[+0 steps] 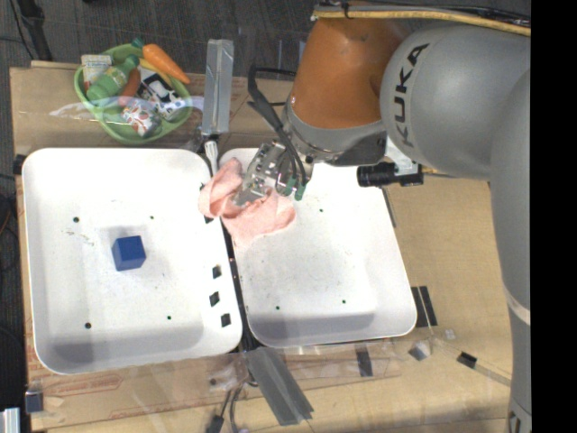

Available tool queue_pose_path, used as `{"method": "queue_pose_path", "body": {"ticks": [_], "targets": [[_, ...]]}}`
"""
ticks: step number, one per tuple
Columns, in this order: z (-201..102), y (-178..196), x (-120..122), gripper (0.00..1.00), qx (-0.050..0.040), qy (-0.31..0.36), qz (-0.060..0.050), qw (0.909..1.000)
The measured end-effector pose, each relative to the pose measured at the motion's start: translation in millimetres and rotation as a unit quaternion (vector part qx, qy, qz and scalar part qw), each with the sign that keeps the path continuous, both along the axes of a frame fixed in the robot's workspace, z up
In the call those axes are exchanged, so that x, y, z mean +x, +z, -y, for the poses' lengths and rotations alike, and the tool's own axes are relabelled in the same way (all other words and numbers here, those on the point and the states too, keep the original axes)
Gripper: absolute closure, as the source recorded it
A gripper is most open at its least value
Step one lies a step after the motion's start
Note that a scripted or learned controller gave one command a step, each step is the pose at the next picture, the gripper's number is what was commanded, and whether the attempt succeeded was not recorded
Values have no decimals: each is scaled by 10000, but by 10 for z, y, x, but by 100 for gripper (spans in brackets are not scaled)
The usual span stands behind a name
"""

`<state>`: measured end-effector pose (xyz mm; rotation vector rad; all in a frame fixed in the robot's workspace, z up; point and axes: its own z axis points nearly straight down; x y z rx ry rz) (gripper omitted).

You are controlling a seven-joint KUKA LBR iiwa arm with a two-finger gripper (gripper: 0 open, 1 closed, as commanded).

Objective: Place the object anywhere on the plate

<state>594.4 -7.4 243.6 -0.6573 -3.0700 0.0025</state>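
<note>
A small blue cube (129, 252) rests on the floor of the left bin (54, 332), left of its middle. A pink plate (267, 216) lies in the far left corner of the right bin (379, 309), with its left edge riding up over the rim between the two bins. My gripper (250, 188) hangs low over the plate's far left part, pointing down and to the left, and hides part of the plate. I see nothing in the gripper. The cube is well to the left of it.
A green bowl (108, 126) of toy food, including a carrot (163, 59), stands on the bench beyond the left bin. A grey metal bracket (216, 84) stands upright behind the gap between the bins. My large arm (451, 88) covers the right bin's far right side.
</note>
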Motion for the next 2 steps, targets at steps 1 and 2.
{"method": "queue_pose_path", "body": {"ticks": [1,2], "targets": [[-320,-93,-283,100,6,2007,-4,9797],[-639,-134,-544,100,5,2120,-1,9773]]}}
